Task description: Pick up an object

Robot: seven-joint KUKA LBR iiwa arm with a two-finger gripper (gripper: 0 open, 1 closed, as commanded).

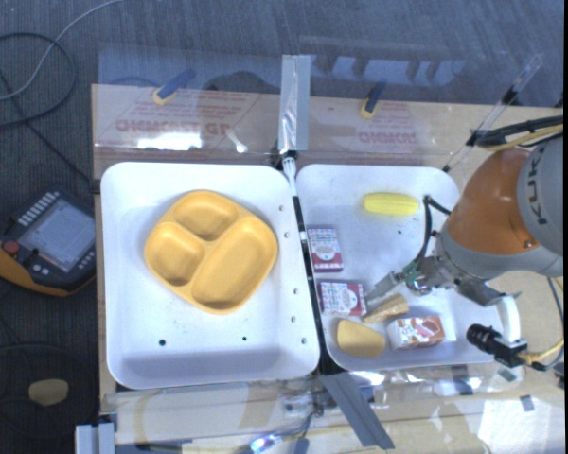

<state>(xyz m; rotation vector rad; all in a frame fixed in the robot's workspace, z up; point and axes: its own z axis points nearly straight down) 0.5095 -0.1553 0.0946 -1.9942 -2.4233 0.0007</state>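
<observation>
Tool low in the right bin, fingers spread open beside the tan wedge; centre over that wedge, then close squarely, clear of the red carton.

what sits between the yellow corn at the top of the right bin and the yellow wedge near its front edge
In the camera view, bare white floor lies below the corn, then the gripper and a tan block just above the yellow wedge.

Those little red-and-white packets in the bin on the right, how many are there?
3: one packet by the divider, one below it, one near the front edge. The arm may hide more.
</observation>
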